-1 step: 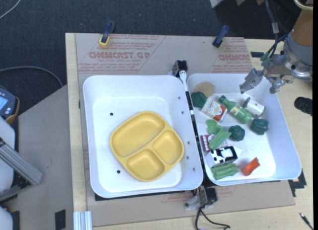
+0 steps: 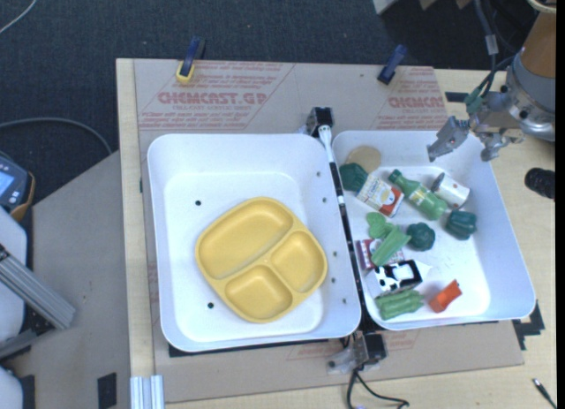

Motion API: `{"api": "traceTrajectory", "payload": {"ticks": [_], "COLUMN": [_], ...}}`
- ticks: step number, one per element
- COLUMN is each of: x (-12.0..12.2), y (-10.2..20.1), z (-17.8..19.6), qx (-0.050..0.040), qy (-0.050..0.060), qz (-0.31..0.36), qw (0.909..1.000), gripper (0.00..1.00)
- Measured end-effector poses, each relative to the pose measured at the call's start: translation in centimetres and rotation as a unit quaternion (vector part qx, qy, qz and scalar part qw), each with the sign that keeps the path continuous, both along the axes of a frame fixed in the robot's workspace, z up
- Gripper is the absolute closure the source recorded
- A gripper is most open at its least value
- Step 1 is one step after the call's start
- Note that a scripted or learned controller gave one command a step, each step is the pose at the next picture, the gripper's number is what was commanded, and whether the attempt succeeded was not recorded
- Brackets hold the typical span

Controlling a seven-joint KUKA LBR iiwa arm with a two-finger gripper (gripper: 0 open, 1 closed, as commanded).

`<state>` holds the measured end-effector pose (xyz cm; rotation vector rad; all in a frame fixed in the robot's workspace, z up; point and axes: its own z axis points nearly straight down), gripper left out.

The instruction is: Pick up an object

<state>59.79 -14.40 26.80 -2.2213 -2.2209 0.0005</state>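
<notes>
Yellow tray [image 2: 261, 259], two white bins [image 2: 177, 222]

The arm reaches in from three o'clock, high in the view. Its claw [image 2: 466, 140] hangs with fingers [image 2: 444, 141] spread apart, nothing between them.

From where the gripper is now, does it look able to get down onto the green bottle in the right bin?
Probably yes. The gripper hangs open above the right bin's far end, and the green bottle lies just below with its top uncovered. A small carton and a white piece crowd its sides.
</notes>
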Motion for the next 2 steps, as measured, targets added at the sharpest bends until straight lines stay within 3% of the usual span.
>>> {"api": "traceTrajectory", "payload": {"ticks": [2], "x": [-0.2], "y": [-0.3], "z": [-8.7], "qx": [0.0007], "qy": [0.003], "qz": [0.0], "qw": [1.0], "gripper": [0.0]}}
